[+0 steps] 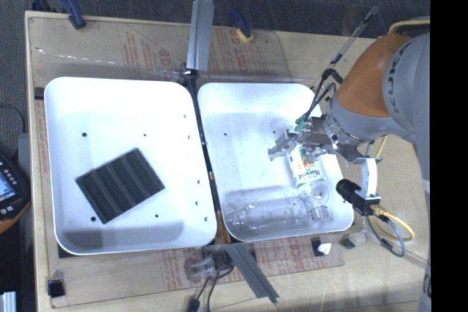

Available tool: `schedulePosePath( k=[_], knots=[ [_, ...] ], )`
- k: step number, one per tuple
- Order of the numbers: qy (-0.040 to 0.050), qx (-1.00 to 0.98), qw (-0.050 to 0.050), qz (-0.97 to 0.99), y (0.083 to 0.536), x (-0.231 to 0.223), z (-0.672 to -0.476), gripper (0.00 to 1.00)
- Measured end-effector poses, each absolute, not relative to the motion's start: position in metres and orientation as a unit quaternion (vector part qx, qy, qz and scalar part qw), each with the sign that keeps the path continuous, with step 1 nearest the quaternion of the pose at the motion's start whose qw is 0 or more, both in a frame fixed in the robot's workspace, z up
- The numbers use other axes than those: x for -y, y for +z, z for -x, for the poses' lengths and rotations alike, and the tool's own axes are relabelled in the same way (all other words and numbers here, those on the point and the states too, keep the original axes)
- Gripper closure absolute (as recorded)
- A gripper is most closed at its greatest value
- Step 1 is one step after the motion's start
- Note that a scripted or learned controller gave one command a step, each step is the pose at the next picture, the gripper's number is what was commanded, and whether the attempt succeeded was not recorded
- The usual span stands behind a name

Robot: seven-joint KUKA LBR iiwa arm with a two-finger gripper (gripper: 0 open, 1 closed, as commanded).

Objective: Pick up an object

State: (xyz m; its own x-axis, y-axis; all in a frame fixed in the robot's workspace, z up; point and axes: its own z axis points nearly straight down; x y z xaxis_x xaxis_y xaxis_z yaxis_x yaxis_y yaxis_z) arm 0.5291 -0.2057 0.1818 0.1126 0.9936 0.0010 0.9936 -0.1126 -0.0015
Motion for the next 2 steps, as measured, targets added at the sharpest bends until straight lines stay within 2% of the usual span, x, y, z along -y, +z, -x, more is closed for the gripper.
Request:
schedulePosePath(
  k=[1,2],
  knots=[
    [0.0006,0.701,0.003,0.713,0.1616,0.2036,-0.5370,0.00],
    [0.0006,0.701,0.003,0.713,0.1615,0.2036,-0.5370,0.00]
  ],
)
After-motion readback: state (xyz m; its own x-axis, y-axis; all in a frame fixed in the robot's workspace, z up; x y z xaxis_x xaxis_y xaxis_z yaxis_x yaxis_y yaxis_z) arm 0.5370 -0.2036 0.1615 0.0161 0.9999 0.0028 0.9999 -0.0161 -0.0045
